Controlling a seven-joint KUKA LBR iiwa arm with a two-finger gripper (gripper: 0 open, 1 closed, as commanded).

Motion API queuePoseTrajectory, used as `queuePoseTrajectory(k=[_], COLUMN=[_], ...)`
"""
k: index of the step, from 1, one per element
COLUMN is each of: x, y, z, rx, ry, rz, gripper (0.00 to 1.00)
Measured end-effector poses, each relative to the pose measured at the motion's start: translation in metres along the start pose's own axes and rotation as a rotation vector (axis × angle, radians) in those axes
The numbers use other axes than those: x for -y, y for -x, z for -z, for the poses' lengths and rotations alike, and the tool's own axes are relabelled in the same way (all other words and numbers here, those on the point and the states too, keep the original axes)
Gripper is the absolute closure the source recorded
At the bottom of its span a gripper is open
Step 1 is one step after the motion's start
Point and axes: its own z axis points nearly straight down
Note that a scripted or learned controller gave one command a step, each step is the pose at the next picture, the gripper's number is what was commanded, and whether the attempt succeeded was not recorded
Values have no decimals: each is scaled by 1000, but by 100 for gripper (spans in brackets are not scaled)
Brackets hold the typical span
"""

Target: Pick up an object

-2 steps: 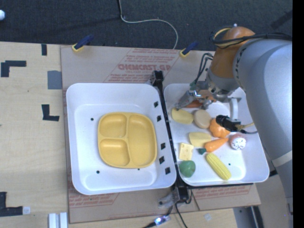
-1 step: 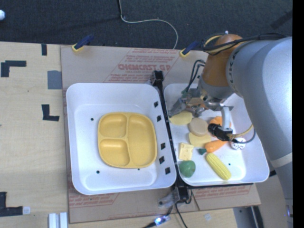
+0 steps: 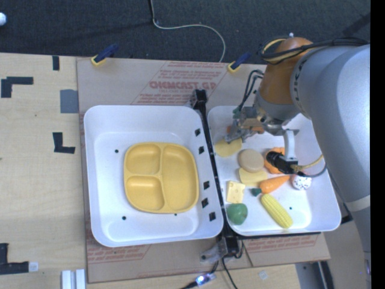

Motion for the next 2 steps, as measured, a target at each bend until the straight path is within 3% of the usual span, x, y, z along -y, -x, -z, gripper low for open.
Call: queuePoseTrajectory(k=[1,2], x=[63,86], y=[-81,-30], z=[126,256], rx=[-7,-1], ry=[-5,2], rz=[8,-4], gripper=[100,100])
